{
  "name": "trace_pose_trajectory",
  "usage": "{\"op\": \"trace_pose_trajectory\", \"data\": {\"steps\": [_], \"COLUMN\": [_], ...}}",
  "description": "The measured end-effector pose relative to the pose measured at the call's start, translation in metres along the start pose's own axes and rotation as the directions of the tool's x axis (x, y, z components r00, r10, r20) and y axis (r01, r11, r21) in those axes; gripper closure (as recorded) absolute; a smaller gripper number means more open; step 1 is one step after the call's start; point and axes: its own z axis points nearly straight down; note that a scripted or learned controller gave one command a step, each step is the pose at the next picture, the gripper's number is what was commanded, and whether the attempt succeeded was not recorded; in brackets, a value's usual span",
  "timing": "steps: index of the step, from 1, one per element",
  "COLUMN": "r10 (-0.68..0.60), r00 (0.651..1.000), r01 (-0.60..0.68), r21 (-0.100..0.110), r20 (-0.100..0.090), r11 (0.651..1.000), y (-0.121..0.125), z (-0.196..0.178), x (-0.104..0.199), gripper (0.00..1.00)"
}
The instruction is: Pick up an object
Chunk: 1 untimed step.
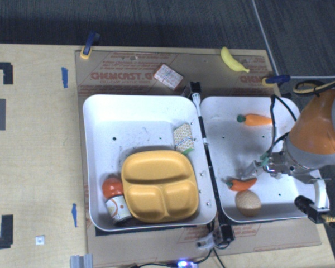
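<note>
Orange carrot [243,183] lies by the pincer [261,167] (right bin [226,121]).

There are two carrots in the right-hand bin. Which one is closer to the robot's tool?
The lower carrot, lying just above the tan egg-shaped object. The tool sits right beside it, while the other carrot lies apart near the bin's far edge.

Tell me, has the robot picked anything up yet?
Not yet, it looks like. The gripper is low in the right bin, right beside the small carrot, with the egg-shaped thing just below it. Nothing has visibly been lifted. The other carrot lies untouched at the bin's far side. Still left: grab something and lift it.
</note>
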Motion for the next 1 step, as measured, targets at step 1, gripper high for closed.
{"op": "trace_pose_trajectory", "data": {"steps": [1], "r10": [-0.001], "r00": [1.000], "r01": [0.001], "r21": [-0.001], "r20": [-0.001], "r11": [1.000], "y": [-0.0216], "z": [-0.0003], "x": [0.0531], "gripper": [0.00]}}
